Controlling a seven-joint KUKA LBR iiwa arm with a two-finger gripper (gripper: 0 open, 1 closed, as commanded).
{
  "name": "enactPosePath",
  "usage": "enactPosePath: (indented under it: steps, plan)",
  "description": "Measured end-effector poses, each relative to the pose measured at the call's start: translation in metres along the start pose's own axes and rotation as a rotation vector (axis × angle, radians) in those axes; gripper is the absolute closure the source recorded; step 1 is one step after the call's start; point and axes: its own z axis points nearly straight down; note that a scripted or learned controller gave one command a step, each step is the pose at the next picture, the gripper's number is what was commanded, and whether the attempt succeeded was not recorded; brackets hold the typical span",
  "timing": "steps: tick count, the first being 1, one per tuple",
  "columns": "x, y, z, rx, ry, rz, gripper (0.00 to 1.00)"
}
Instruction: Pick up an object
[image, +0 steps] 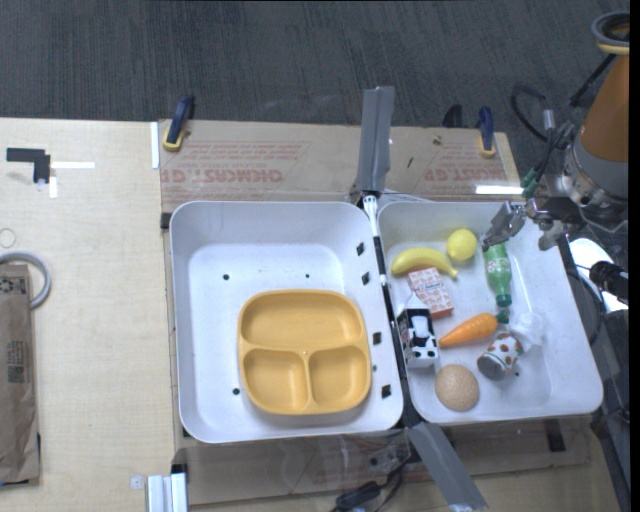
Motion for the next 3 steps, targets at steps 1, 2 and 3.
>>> enactPosePath:
  steps: [1, 2, 3]
  plan:
    - [-0.054, 0.016, 0.108, -0.001, 0.0, 0.045, 0.0]
    - [-0.066, 0.034, 0.175, -0.003, 0.0, 0.028, 0.0]
    - [-0.031, 0.038, 0.176, -0.001, 0.001, 0.256, 0.0]
